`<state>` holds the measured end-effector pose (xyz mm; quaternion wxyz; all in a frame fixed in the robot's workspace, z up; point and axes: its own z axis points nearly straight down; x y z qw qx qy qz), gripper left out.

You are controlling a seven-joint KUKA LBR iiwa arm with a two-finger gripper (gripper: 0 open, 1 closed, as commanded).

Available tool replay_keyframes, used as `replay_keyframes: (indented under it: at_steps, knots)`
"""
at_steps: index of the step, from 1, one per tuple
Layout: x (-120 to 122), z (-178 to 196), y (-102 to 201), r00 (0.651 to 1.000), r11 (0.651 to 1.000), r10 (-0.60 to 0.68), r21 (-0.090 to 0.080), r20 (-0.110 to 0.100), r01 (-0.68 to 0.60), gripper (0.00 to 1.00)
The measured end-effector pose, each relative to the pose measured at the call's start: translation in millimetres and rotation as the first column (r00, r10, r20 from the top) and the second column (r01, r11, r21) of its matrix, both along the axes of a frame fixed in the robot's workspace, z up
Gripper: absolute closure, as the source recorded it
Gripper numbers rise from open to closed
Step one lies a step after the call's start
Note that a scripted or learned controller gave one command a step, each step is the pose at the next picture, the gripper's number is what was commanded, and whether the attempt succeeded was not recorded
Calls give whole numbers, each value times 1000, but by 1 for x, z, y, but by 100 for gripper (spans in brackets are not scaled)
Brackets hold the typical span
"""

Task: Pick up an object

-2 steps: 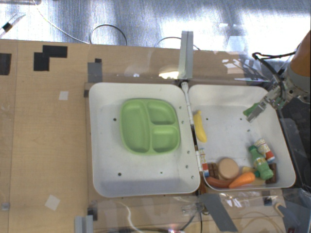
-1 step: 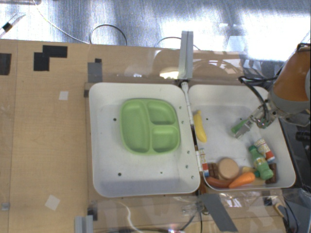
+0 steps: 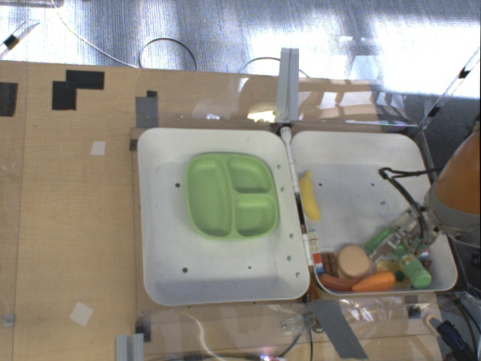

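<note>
Two white bins sit side by side on the wooden bench (image 3: 68, 216). Left bin (image 3: 161, 277) holds a green divided plate (image 3: 231, 195), three compartments, roughly centred, nothing in it. Right bin (image 3: 353, 164) has the objects, all crowded into its lower right corner apart from one: a yellow banana (image 3: 309, 196) lies along the bin's left wall, just beside the divider between the bins, well apart from the rest. In the lower corner cluster: a round tan disc-shaped item (image 3: 353, 261), an orange carrot (image 3: 373, 282) lying flat along the bottom wall, a reddish sausage-like piece (image 3: 336, 282) touching the carrot's left end, a small brown block (image 3: 328, 264) left of the disc, and a green bottle-like item (image 3: 417, 271) at far right. Another green piece (image 3: 380, 239) sticks out tilted, up and left from the pile. The arm comes in from the right edge, orange band (image 3: 460, 179) visible mid-right, black cable (image 3: 398, 183) looping across the bin's upper right. Gripper (image 3: 412, 238) is low over the right side of the cluster, near the green pieces; it's cluttered and blurred there, so I can't tell its grip state or whether it has anything. Upper frame: grey floor with cables, black markers on the bench at upper left.
</note>
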<state>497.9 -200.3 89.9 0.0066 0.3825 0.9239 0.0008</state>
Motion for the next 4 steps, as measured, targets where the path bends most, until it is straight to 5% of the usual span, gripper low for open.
replay_keyframes:
  at_steps: [1,2,3,4]
  knots:
    - [4,12,0,1000,1000,2,-3,10,-2,100]
    - [-6,122,68,996,996,-91,4,5,91,100]
    - [10,155,149,975,975,-223,7,-5,223,100]
    - [93,112,174,963,964,-267,5,-12,268,100]
